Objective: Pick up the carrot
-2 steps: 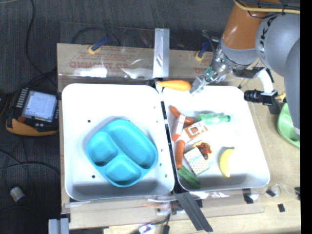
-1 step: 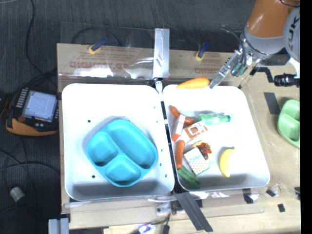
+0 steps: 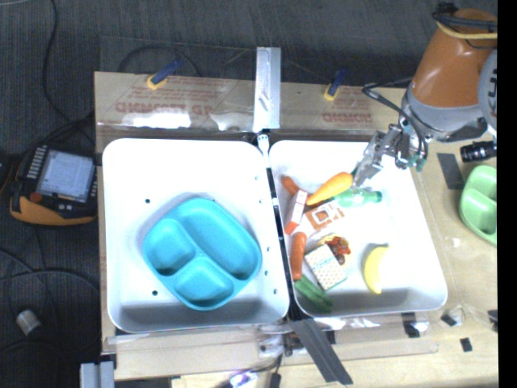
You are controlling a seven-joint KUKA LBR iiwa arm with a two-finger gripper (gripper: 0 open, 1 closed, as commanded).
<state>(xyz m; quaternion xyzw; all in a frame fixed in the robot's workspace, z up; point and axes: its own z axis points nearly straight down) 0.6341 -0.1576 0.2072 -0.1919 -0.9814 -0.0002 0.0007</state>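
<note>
Step in hand, as judged: approach or early grasp on the carrot (image 3: pixel 330 189), not a completed pick. The carrot lies in the right bin (image 3: pixel 420 241), upper middle, its long axis on a diagonal from lower left to upper right. The thinner tip appears to point up-right toward the gripper (image 3: pixel 370 164); the thicker end points down-left toward a small orange-and-white carton (image 3: pixel 323 216). The gripper hangs just beside the carrot's upper-right tip, possibly touching it. Whether the jaws are apart or closed cannot be made out, and no part of the carrot is clearly seen between them. A green-capped bottle (image 3: pixel 359 197) lies just below the carrot's right end and crowds that side. Next move, as judged: centre the jaws across the carrot's short axis, further down its body, close, then lift straight up. The left bin (image 3: pixel 121 241) carries a blue divided tray (image 3: pixel 202 251), well apart from the work.
</note>
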